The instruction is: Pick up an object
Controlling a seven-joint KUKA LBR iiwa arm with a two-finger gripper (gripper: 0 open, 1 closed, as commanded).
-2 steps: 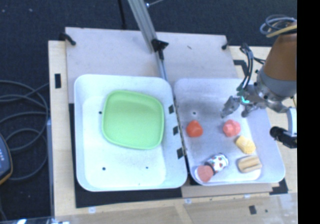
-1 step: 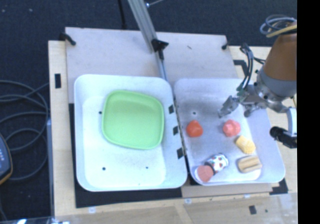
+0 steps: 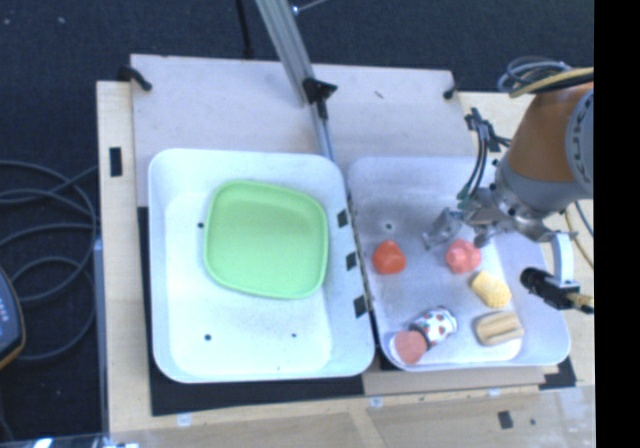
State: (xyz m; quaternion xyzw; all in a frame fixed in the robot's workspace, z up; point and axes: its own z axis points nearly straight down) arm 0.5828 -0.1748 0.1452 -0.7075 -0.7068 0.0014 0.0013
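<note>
Six small toys lie in your right bin (image 3: 400,186), and the gripper (image 3: 462,229) hangs just over the pink ball (image 3: 462,257) near the bin's middle; you cannot tell its state. Likely light and slippery, the ball wants a grip across its middle. Round, it has no long axis and points nowhere.

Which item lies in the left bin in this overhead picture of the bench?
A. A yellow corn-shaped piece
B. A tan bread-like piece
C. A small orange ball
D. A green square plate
D. The green square plate rests in the left bin, while the small food-like pieces sit in the right bin.
</note>
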